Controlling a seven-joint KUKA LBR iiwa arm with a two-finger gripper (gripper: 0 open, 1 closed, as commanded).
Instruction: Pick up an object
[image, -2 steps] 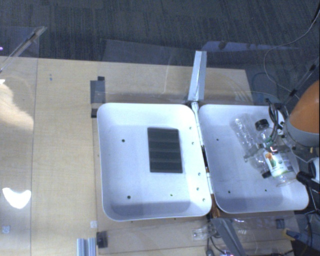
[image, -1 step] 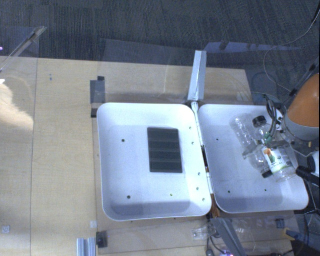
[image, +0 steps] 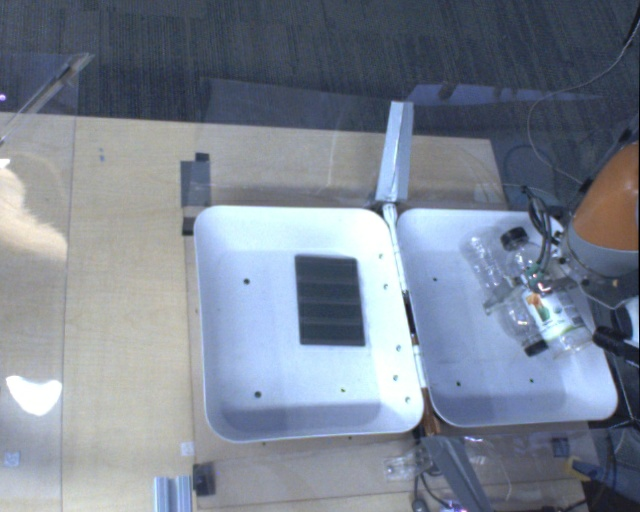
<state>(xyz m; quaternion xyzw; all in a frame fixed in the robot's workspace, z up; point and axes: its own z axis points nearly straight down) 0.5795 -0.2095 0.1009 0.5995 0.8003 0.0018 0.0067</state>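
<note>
A dark ribbed rectangular pad (image: 330, 300) is lying flat at the centre of the left bin (image: 225, 400). The gripper (image: 530, 300) is hanging over the right bin (image: 450, 390), toward its three o'clock side; its transparent housing is blurring the claw, so its state cannot be told.

The arm (image: 608, 215) is seen entering from the right edge, its orange band uppermost and the grey wrist below it. The gripper (image: 530, 290) is reached leftward and downward, its translucent body angled at a slant.
</note>
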